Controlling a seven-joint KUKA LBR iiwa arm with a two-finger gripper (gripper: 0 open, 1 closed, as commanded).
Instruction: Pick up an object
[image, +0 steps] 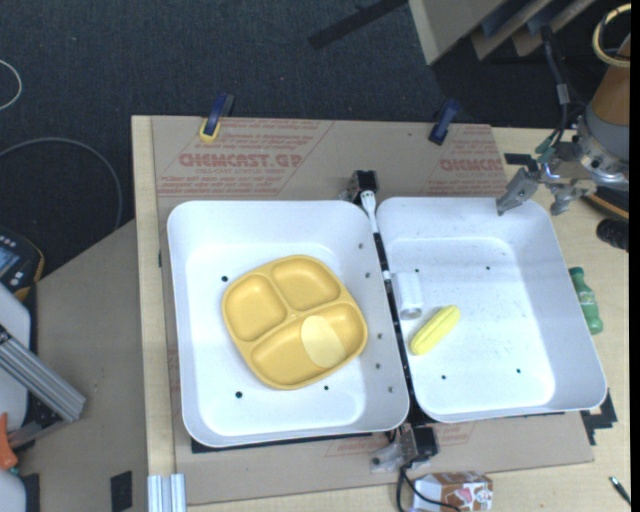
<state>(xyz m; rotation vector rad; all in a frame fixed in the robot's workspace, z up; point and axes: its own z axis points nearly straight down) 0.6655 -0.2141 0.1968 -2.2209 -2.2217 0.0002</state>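
Observation:
A yellow banana-shaped object (434, 330) lies in the right bin (520, 385), near its left wall. Just above it rests a small clear or white piece (409, 295). In the left bin (200, 400) sits a yellow divided plate (292, 319) with a pale yellow round piece (322, 340) in its lower compartment. My gripper (540, 188) hovers over the far right corner of the right bin, well away from the banana. Its fingers are spread apart with nothing between them.
The bins rest on a cardboard sheet (300, 155) held by two blue clamps (215, 115) at the back. A green item (586, 297) lies outside the right bin's right wall. Cables and a small box (455, 492) sit at the front edge.

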